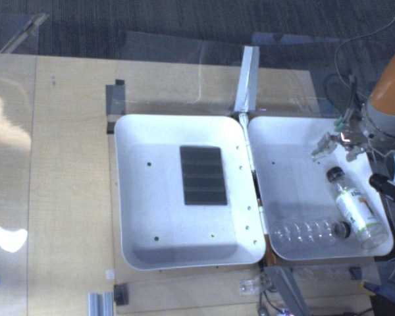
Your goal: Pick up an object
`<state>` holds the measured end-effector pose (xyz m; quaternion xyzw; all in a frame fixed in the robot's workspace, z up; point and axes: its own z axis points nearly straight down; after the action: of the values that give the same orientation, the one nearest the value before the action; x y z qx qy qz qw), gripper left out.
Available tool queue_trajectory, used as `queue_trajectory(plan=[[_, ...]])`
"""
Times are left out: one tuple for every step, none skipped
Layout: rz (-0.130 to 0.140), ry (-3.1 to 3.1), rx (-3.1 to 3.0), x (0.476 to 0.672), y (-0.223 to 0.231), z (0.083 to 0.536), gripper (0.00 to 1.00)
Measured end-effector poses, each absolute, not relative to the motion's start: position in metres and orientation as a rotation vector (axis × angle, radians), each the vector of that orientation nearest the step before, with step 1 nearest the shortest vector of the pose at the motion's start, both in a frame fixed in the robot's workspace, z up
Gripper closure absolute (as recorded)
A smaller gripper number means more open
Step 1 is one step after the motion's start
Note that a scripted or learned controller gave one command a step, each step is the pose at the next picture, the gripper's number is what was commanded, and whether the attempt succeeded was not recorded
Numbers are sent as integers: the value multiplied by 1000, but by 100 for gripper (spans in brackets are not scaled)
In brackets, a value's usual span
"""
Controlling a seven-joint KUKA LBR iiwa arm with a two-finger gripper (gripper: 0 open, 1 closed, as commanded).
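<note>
My gripper point(336, 150) hangs over the far right part of the right bin point(280, 176), its fingers spread open with nothing between them. Just below it lies a clear plastic bottle point(355, 208) with a black cap and a label, angled toward the bin's right front corner. A second clear ribbed bottle point(308, 232) lies along the front wall, its black cap touching the first bottle. A dark ribbed rectangular block point(203, 175) rests flat in the middle of the left bin point(138, 196).
The grey arm with its orange band point(390, 92) comes in from the right edge. A metal divider post point(246, 81) stands behind the joint between the bins. Wooden bench surface surrounds both bins.
</note>
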<state>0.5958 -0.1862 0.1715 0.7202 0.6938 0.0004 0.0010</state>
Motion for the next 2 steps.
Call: queue_trajectory(plan=[[6,2256,2176,562,-204,90,0],[12,2254,2170,565,-203,102,100]])
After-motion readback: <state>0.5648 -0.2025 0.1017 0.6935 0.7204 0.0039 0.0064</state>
